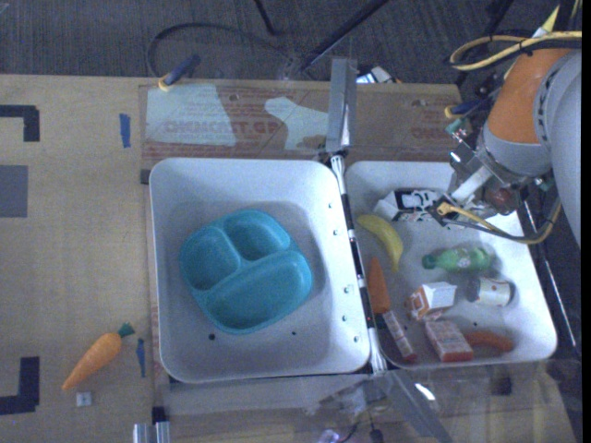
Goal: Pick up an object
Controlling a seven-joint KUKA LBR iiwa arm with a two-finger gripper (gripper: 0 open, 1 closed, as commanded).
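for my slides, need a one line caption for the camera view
KUKA gripper over the right bin of toy food; blue divided plate in the left bin.

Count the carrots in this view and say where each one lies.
2. One carrot lies on the bench, outside the bins, left of the left bin. A second carrot lies in the right bin against its left wall, below the banana. Others may be hidden.

Your candidate items lie in the right bin (545, 326). A yellow banana (383, 238) lies at the upper left, curved, beside a black-and-white package (413, 201). A green bottle (459, 259) lies on its side mid-bin. Below it you have a small white-and-orange carton (433, 299), a white cylindrical container (493, 292) on its side, and a red-and-white box (448, 339). An orange carrot (378, 286) lies along the left wall.
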